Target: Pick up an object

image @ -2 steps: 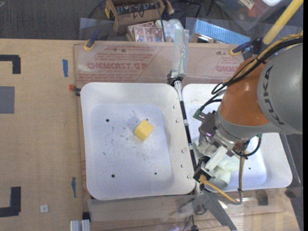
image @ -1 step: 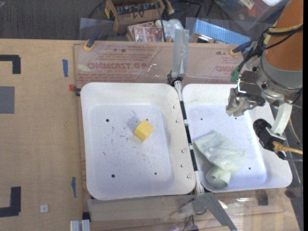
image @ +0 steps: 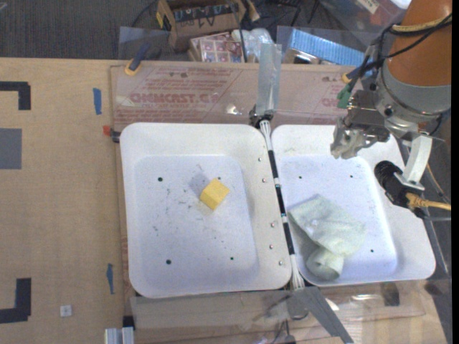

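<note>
Reaching in from the right, arm (image: 419, 56) raised above the right bin (image: 412, 253), jaws' state unclear.

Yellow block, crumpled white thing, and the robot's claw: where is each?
Yellow block (image: 214, 194): camera view, its top face, left bin.
Crumpled white thing (image: 331, 229): camera view, its middle, right bin.
Gripper (image: 349, 143): camera view, at its fingertips.

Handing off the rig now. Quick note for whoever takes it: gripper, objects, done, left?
Gripper: hovering over the far part of the right bin, nothing visibly held; finger state unclear from this angle.
Objects: yellow block near the middle of the left bin; pale crumpled cloth in the near half of the right bin, apart from the gripper.
Done: no pick so far; both things lie in their bins.
Left: choose a target, descend, grasp, lift. The cloth is closer.
</note>
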You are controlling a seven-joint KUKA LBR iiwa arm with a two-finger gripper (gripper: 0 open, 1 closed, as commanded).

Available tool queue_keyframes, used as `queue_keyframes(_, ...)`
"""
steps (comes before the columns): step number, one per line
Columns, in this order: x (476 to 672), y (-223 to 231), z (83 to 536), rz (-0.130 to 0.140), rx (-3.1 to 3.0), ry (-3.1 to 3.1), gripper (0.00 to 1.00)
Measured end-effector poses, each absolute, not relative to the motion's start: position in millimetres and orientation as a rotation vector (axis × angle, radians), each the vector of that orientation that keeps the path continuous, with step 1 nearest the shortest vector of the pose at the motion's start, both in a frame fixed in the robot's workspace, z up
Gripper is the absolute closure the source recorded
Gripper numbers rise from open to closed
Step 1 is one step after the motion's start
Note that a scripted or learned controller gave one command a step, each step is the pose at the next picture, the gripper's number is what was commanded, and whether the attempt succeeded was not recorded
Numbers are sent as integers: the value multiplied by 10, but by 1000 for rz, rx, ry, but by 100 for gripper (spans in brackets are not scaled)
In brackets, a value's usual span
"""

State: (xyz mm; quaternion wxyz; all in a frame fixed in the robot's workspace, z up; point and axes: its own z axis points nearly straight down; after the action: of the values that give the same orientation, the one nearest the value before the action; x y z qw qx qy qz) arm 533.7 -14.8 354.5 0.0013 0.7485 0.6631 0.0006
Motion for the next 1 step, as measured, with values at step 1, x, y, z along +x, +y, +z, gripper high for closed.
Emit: queue_keyframes(1, 4804, -436, 4356, 2, 1930, 2474, 100)
